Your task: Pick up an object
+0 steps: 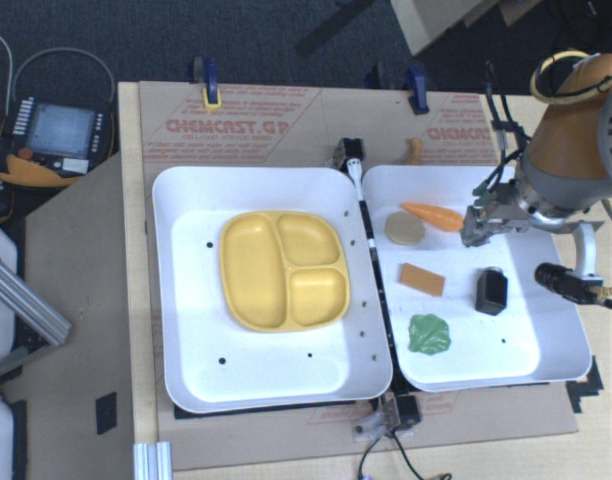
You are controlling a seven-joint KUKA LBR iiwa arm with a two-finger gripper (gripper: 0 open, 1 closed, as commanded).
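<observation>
Looking down on the right bin [556, 363], you find the gripper [474, 230] low over its upper half, with the carrot [432, 215] just beside the tips, touching or nearly so. How the jaws stand you cannot tell; they are dark, small and half hidden under the wrist, so no gap or grasp can be read. Nothing shows between them.

Further from the jaws on the carrot's far side lies the beige stone [405, 229]. Below the jaws sit the black block [491, 291] and the brown slab [422, 280], and well below them the green broccoli [429, 333]. The yellow divided plate [284, 269] rests in the left bin [186, 368], well apart from all of this.

Your likeliest target is the carrot. Its risk is plain: it tapers and rolls, so jaws closing off-centre could squirt it sideways into the stone. A descent on its tip could pin it instead of straddling it.
</observation>
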